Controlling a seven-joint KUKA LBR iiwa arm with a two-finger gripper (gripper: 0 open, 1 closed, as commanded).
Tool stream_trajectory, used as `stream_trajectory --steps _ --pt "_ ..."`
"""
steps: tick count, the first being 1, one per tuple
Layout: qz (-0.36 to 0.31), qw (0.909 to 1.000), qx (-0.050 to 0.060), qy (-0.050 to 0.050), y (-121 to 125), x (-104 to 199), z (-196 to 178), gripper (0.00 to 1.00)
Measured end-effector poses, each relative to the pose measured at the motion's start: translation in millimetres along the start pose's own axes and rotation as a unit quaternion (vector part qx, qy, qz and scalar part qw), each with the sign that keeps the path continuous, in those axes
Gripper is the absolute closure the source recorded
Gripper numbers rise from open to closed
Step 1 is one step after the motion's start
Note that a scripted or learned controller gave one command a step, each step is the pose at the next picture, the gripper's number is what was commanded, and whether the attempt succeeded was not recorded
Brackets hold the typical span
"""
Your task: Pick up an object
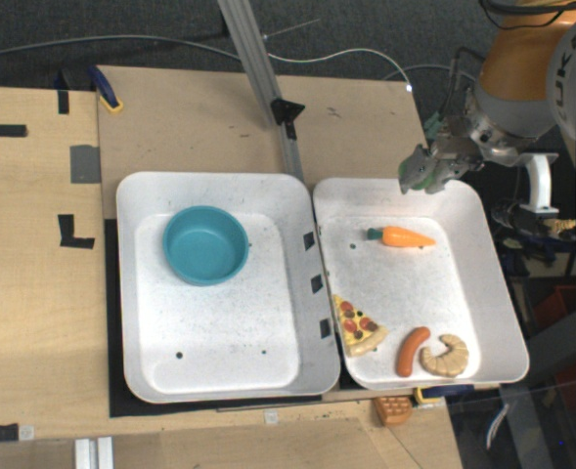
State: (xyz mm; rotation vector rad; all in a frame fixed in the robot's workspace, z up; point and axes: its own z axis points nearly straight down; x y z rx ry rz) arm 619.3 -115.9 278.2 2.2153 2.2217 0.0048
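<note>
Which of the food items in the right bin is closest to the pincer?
The carrot. It lies at the bin's far end, just below the pincer, while the pizza slice, sausage and croissant sit along the near edge.

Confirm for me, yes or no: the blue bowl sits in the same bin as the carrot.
No: the blue bowl sits alone in the left bin, while the carrot lies in the right bin.

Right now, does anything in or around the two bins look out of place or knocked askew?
One thing: a small orange waffle-like block lies on the bench outside the right bin, below its near edge. The carrot, pizza slice, sausage, croissant and blue bowl lie inside.
</note>
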Motion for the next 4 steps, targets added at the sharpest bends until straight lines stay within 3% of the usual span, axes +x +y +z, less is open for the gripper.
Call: stream_trajectory --steps 4 --pt "-0.002 1.0 0.004 0.001 -56 204 27 1.0"
